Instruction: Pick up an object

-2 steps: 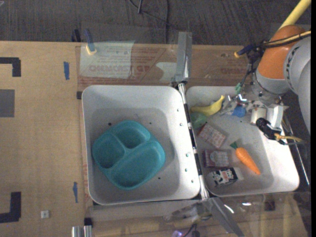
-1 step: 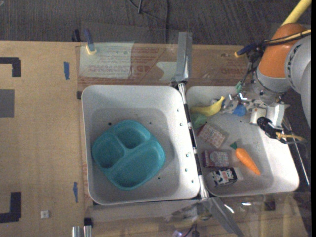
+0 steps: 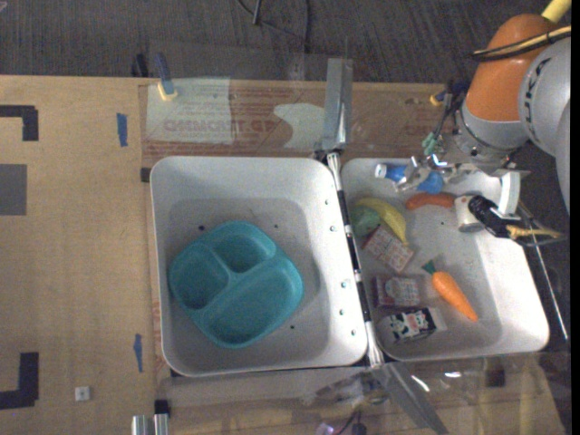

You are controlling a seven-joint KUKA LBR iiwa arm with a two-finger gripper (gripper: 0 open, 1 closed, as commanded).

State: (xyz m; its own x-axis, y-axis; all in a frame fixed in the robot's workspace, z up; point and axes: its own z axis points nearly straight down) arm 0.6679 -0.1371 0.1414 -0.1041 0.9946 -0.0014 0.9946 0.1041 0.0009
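Pincer (image 3: 426,172) poised at upper left corner of right bin (image 3: 517,329), upper right of frame; finger state impossible to tell. Nearest candidates: blue object (image 3: 395,171) just left of pincer, partly hidden beneath it; orange-red sausage-like piece (image 3: 430,201) immediately below, long axis horizontal. Banana (image 3: 384,216) lower left, near dividing wall. Carrot (image 3: 451,294) well apart, lower centre, lying diagonally. Small cartons (image 3: 406,323) toward bottom edge. Left bin (image 3: 181,184) with teal divided plate (image 3: 236,283). Cramped against corner walls; freer room mid-bin.

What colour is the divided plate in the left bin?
Teal, a blue-green, plain in the camera view: plate.
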